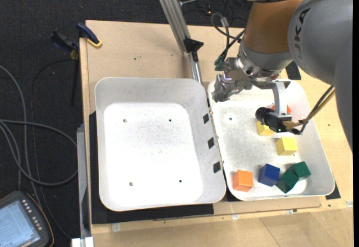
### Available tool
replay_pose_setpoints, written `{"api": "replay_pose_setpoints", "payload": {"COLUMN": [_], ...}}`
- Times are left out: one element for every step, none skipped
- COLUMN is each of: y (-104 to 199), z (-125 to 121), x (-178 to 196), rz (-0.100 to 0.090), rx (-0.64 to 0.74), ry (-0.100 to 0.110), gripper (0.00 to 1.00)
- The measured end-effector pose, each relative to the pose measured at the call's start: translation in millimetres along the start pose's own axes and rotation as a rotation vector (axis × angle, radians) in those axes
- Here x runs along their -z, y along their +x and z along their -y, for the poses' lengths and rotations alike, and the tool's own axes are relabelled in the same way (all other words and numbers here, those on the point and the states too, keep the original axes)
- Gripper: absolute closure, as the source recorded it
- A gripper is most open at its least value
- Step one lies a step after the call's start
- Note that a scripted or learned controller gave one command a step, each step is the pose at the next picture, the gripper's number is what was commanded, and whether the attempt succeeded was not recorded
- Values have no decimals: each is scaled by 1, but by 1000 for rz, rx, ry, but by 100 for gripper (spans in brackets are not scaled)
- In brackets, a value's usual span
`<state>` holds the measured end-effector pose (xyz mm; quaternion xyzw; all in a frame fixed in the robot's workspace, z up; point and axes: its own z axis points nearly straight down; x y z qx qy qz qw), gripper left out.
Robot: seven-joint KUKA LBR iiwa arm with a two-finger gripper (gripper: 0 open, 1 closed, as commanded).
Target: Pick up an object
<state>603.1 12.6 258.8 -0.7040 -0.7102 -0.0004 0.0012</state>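
Observation:
My gripper (223,90) hangs over the far left corner of the right bin (235,128), with the grey arm and its orange band above it. Several blocks lie in this bin. A yellow block (286,145) sits mid-right, and another yellow one (263,128) is partly hidden just left of it. Along the near edge are an orange block (243,179), a blue block (269,174) and two green blocks (300,169) (287,182). All of them lie well to the near right of the gripper, apart from it. A small red patch (288,110) shows by the far right wall.
The left bin (106,128) stands beside the right one, their rims meeting near the gripper. A slanted metal pole (174,15) rises from the bench behind the bins. A blue and yellow clamp (87,32) sits at the bench's far left corner.

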Motion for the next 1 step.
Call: {"api": "replay_pose_setpoints", "payload": {"y": [48], "z": [7], "x": [-2], "rz": [1], "rx": [-1], "ry": [0], "gripper": [100]}}
